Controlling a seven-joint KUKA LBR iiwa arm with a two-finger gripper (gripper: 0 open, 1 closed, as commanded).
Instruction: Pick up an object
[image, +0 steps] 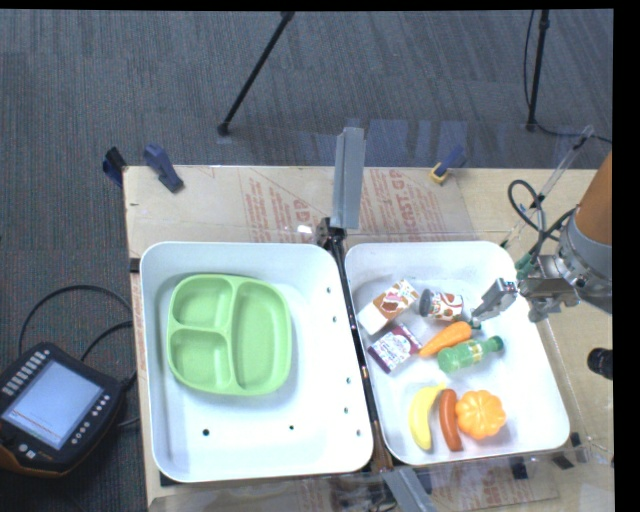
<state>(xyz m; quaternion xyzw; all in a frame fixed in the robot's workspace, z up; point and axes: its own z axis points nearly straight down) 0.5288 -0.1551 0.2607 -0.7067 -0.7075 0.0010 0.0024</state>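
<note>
step: approach | gripper (497, 297) low over right bin (530, 400), finger spread unclear, nothing visibly held | next: descend onto toy carrot (446, 337)

left bin (160, 300): white
right bin (530, 400): white
divided plate (231, 334): pale green
carrot (446, 338): orange
bottle (467, 353): green, white cap
pumpkin (480, 414): orange
banana (424, 417): yellow
sausage (450, 419): red
carton (395, 299): white with brown and red print
packet (393, 348): purple and white
surface (250, 205): tan, red lettering
clamps (162, 168): blue
pendant (55, 407): black, pale grey screen, orange trim
floor (120, 80): dark grey carpet
</note>
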